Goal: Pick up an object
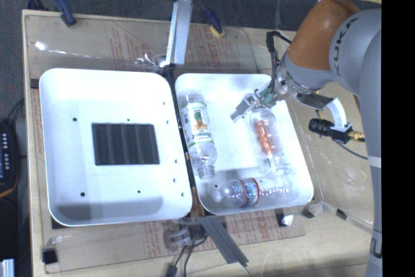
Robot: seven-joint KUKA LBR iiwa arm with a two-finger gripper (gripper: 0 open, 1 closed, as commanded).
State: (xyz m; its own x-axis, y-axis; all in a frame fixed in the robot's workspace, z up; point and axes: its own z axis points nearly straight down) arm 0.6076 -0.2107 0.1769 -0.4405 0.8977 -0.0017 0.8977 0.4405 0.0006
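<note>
the tool (249, 105) hangs over the orange-label bottle (264, 137), seemingly spread apart and holding nothing. next it needs lowering squarely astride that bottle.

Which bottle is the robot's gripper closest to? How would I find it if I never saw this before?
Look at the right bin of the two white ones. Three clear plastic bottles lie in it, and the gripper is at the top end of the one along the right side. That bottle has an orange-red label, unlike the white-labelled bottle on the left and the bottle with a blue and red label lying across the bottom.
</note>
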